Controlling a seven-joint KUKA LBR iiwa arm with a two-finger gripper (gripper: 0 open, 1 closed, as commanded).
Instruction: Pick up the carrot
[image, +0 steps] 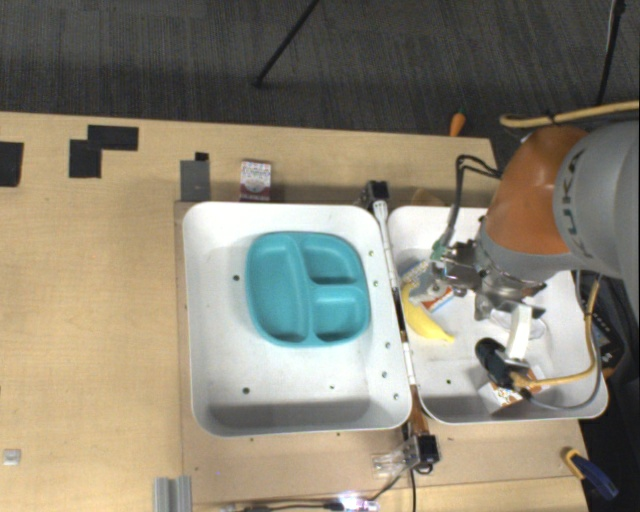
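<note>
Scanning from the left, you first meet the bare tan bench (90, 300), then the left bin (215, 400), where a teal divided plate (305, 288) lies flat near the middle. Behind that bin's far edge a small patterned cube (256, 178) stands on the bench. Cross the wall between the bins and you reach the right bin (450, 402). A yellow banana (428, 326) lies close to its left wall. Just beyond the banana, towards the far side, sits a small orange piece that looks like the carrot (432, 295), partly hidden among other small coloured bits. The gripper (447, 270) hangs low right over that cluster, and you cannot tell whether the claw is apart, together or clamped on anything. Further right, the grey arm (600, 200) with its orange band covers much of the bin.
</note>
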